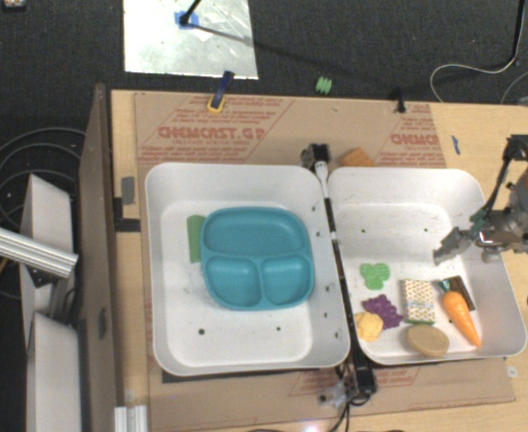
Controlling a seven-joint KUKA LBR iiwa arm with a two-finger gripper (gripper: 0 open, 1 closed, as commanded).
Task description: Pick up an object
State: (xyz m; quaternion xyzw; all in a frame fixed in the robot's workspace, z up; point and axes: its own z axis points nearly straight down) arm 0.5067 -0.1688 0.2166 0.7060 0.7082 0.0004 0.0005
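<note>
— Two bins (246, 180) I see on the bench, side by side. How is it on your screen?

— Same for me. In the left bin lies a teal tray (256, 256) with three compartments, and a green piece (194, 238) sticks out from under its left edge.

— And the right bin?

— All the small things sit near its front edge: a green toy (375, 274), purple grapes (386, 310), a yellow piece (369, 325), a patterned packet (417, 300), a tan disc (426, 339) and a carrot (460, 314). The carrot lies at a slant, just beside the packet, and a dark brown piece (460, 285) touches its top.

— Where is my gripper (461, 240)?

— It is over the right side of that bin, above the packet and the carrot — apart from both, I think. The arm comes in from the right.

— Open or closed?

— I cannot tell; the fingers are too blurred. Nothing is between them that I can see.
</note>
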